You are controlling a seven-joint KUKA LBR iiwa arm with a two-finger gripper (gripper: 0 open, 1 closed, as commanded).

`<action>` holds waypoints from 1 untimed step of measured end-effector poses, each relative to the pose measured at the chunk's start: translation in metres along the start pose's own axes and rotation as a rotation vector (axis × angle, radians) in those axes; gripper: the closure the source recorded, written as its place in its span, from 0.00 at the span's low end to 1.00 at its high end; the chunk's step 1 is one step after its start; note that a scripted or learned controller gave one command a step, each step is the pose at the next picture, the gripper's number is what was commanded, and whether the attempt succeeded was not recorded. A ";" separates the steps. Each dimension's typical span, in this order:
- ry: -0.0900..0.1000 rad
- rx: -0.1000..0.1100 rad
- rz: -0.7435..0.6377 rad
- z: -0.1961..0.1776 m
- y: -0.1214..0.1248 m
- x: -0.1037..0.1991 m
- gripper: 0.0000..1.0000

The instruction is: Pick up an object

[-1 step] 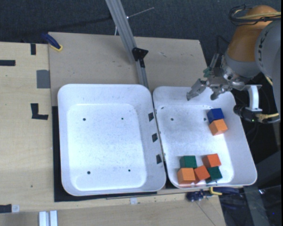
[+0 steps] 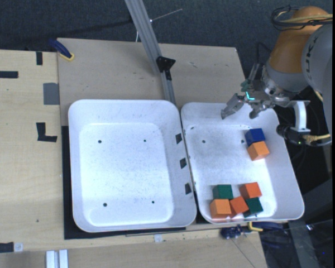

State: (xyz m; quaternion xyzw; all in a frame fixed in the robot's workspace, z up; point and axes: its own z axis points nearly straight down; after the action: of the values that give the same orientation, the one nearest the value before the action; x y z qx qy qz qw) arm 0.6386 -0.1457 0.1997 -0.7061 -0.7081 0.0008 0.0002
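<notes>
In the right bin (image 2: 212,149), a blue block (image 2: 254,135) sits against an orange block (image 2: 258,150) near the far right side. A cluster lies at the near edge: a green block (image 2: 223,191), an orange block (image 2: 220,207), an orange-red block (image 2: 238,205), another orange block (image 2: 250,190) and a dark green block (image 2: 254,205). My gripper (image 2: 242,109) hangs over the bin's far rim, up and left of the blue block. Its fingers (image 2: 229,109) are spread apart with nothing between them.
The left bin (image 2: 123,166) lies beside the right one. A slanted metal pole (image 2: 148,35) runs down to the gap between the bins. The arm's orange band (image 2: 293,46) and cables stand at the far right. Black tape marks lie on the bench at left.
</notes>
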 end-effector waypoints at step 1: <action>0.000 0.005 0.001 0.044 -0.003 -0.001 0.00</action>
State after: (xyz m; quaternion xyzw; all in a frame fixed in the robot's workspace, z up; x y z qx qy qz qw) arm 0.6356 -0.1464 0.1559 -0.7064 -0.7078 0.0025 0.0017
